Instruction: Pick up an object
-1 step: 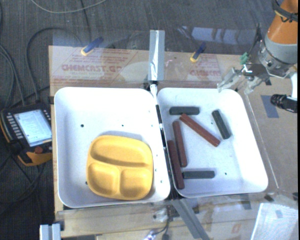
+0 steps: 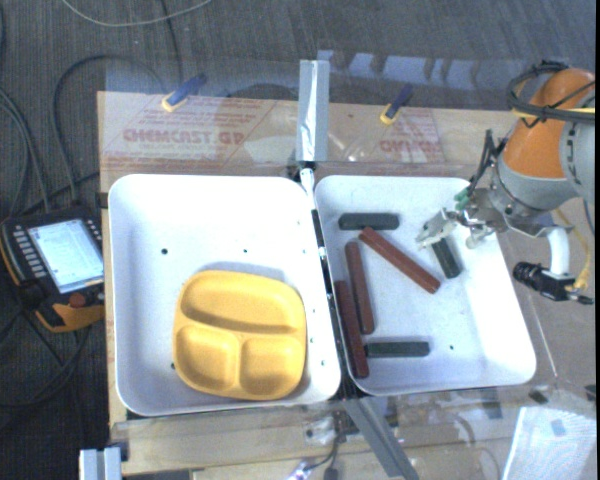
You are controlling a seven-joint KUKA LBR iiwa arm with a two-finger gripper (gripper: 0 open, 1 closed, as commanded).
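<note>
Where fingers hover, short dark grey block, flat.

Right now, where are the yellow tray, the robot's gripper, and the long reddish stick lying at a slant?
yellow tray (image 2: 242, 334), camera view, centre ridge.
gripper (image 2: 442, 228), camera view, between its fingertips.
slanted reddish stick (image 2: 399, 260), camera view, its middle.

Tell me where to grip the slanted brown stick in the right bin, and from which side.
Grip the slanted brown stick at mid-length, fingers closing across its narrow width, descending from above. It lies flat and apart from the other sticks, so both long sides look free; its ends sit nearer the dark blocks.
</note>
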